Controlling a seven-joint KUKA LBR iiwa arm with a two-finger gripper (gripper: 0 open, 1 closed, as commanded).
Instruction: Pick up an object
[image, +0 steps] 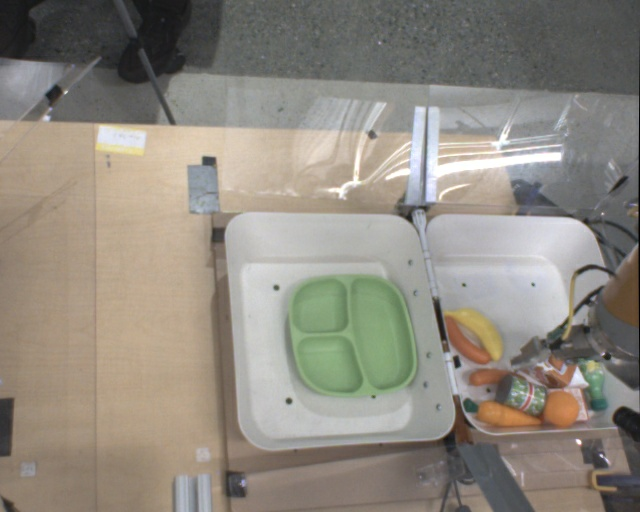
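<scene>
the arm comes in from the right and its gripper (545, 350) sits low over the right bin (500, 255), right above the heap of toy food in the near corner. the two dark fingers (527, 352) look spread apart a little, pointing left, and nothing is visibly clamped between them, so it reads as parted and empty-handed.

just below the fingertips lies a small bottle with a green cap and red label (522, 393), and next to that, a bit further right of the tips, an orange (563, 408). a carrot (508, 415) lies under the bottle along the near wall. left of the fingers are a banana (480, 327) with an orange-red sausage-looking piece (470, 345) touching it, and a smaller red one (487, 377) closer in.

way off to the left of the fingers, the left bin (250, 300) holds a green divided plate (352, 334).

progress-wise: the reach looks done, the grab isn't. nothing is lifted yet. what's left is closing on one item, probably the bottle or orange, and raising it clear. the crowding could make that slip.
</scene>
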